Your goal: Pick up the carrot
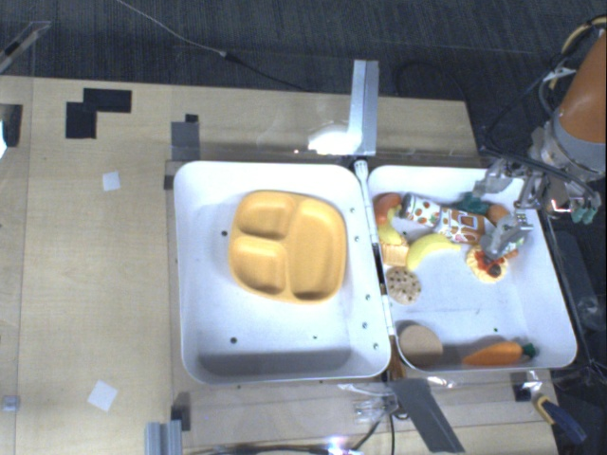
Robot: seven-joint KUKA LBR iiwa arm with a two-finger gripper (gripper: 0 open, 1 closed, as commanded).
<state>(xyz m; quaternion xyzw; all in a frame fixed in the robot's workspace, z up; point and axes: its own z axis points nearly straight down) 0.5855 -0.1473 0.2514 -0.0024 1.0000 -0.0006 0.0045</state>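
The gripper point(505, 226) hangs over the far right part of the right bin point(550, 297), its two fingers spread a little apart with nothing between them; their tips sit just above a small round orange-and-red item point(487, 267). The carrot point(495, 354) lies well apart from the gripper, flat along that bin's near wall, its green end pointing right. Left of the gripper lie a banana point(429, 248) and a cookie point(402, 284). The left bin point(199, 282) holds a yellow divided plate point(287, 245). Both bins rest on a pale wooden bench point(85, 282).
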